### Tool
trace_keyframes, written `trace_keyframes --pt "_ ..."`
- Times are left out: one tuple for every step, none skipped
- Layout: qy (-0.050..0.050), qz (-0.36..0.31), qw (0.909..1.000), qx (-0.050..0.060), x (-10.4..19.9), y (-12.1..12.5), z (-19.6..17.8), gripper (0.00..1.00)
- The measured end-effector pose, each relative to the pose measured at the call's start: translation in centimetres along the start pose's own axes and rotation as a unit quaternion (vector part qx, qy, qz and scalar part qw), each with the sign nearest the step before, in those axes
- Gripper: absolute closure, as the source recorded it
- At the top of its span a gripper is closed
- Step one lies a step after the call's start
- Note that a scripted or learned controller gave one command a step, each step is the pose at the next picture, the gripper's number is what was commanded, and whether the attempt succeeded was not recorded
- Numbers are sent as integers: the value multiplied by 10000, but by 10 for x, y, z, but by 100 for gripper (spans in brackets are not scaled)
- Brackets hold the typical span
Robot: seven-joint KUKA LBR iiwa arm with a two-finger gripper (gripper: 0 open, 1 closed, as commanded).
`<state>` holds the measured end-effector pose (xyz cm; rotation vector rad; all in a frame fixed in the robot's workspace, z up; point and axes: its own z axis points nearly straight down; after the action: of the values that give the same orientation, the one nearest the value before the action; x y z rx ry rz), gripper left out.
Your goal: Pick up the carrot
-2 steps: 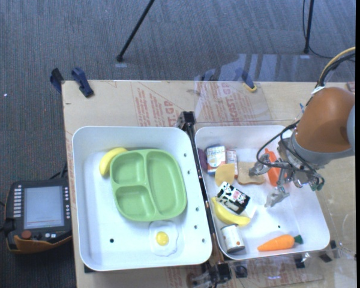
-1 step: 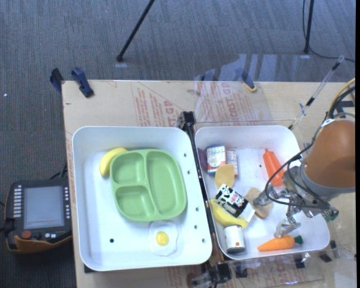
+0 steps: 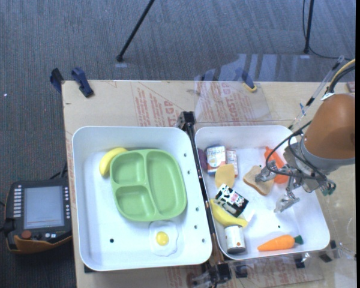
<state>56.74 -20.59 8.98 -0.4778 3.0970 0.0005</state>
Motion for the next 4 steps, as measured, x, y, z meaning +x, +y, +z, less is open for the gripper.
trace_keyframes --pt "19 -187 9998 -12 43 9 0 0" --pt "-1 384 9993 -7 -22 4 0 0" --pt "21 -54 10000 -14 45 32 0 0" --pt "2 556 9985 -4 -14 7 0 0"
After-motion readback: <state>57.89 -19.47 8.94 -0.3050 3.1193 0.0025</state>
